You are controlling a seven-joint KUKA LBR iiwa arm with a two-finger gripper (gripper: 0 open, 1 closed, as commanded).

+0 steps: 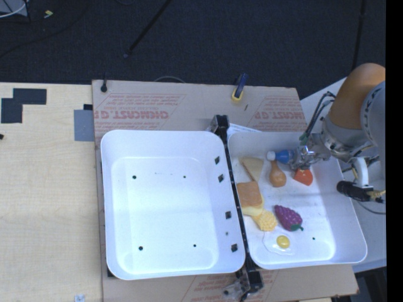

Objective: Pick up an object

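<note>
The right white bin (343,231) holds several toy foods. A red tomato-like piece (304,177) lies near its far right side, and my gripper (305,158) hangs right above it, at its upper edge. Whether it touches the piece I cannot tell. Just left of the gripper lie a small blue and white bottle (281,156) and a brown drumstick-shaped piece (278,177). A pale cheese wedge (254,167), a slice of bread (249,194), a yellow corn cob (266,220), purple grapes (288,217) and a fried egg (281,243) lie further left and nearer the front.
The left white bin (119,168) adjoins the right one along a black clipped divider (228,187). Both stand on a cardboard sheet (164,109). A blue and yellow clamp (239,88) sits at the sheet's far edge. The grey arm with its orange band (356,99) reaches in from the right.
</note>
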